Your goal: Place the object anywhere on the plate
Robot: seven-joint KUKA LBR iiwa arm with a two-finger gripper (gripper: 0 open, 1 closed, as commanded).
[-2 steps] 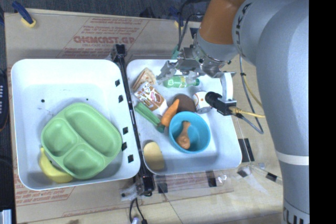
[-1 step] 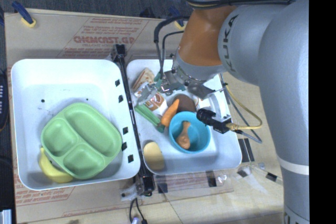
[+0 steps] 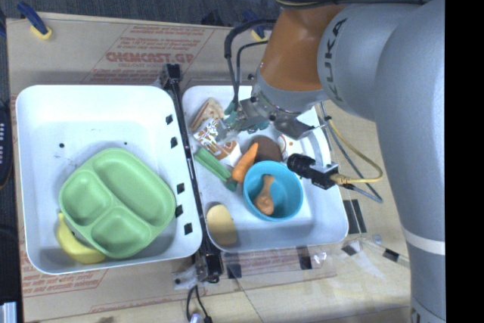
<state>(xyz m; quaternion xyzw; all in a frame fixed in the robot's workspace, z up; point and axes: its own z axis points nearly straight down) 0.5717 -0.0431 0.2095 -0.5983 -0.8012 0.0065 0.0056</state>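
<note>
A green divided plate (image 3: 117, 200) lies in the left bin (image 3: 45, 110), resting partly on a yellow thing (image 3: 76, 247) at its lower left. My gripper (image 3: 240, 119) hangs low over the upper part of the right bin (image 3: 329, 219), just above a printed snack packet (image 3: 206, 128) and near an orange carrot (image 3: 244, 162). A blue bowl (image 3: 274, 191) with a tan piece inside sits below the gripper. A brown round thing (image 3: 266, 149) lies beside the carrot.
A green stick-shaped thing (image 3: 214, 166) lies left of the carrot. A pale yellow round thing (image 3: 221, 223) rests in the right bin's lower left corner. The arm covers the right bin's upper right part.
</note>
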